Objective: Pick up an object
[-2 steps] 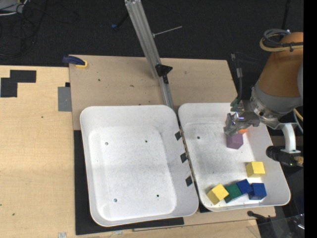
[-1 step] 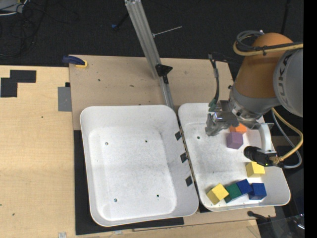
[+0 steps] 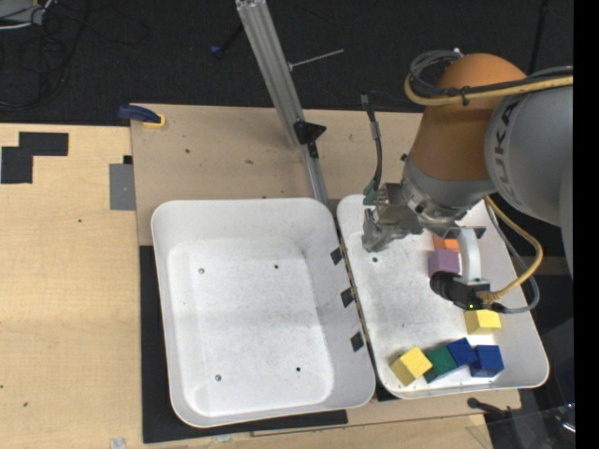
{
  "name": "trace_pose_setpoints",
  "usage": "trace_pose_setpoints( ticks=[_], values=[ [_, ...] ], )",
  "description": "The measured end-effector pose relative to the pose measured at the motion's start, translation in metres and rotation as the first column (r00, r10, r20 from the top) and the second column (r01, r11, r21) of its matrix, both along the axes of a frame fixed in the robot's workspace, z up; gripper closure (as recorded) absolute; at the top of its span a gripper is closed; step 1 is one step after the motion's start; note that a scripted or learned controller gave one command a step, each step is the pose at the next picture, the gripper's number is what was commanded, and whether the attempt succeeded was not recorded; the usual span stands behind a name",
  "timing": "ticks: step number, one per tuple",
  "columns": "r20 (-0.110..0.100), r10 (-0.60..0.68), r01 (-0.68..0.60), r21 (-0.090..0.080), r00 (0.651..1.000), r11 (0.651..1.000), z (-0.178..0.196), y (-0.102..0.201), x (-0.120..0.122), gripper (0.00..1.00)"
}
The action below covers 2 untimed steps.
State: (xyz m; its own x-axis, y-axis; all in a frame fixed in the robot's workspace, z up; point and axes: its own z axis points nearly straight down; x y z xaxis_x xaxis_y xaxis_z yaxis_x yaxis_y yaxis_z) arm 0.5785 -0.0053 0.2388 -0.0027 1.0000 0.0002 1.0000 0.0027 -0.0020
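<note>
Hand (image 3: pixel 377 237) low over right bin (image 3: pixel 393 344), finger state indiscernible; nearest pickable piece, purple block (image 3: pixel 444 260), just beside it, toward the arm side.

You get even overhead light, no harsh glare. Left bin (image 3: pixel 248 311) reads bright, slightly grainy. Soft shadow under the arm (image 3: pixel 487 138) on the right bin (image 3: pixel 393 316). Background stays dark; image a bit soft.

Left bin (image 3: pixel 187 251): bare floor, open access.
Right bin (image 3: pixel 398 293): blocks (image 3: pixel 449 358) crowd near corner; arm (image 3: pixel 468 148) overhead.
</note>
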Motion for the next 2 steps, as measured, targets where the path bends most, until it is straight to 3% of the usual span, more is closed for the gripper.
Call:
trace_pose_setpoints(
  ticks=[2],
  values=[
    [-0.001, 0.001, -0.001, 0.001, 1.0, 1.0, -0.019, 0.095, 0.016, 1.0]
  ],
)
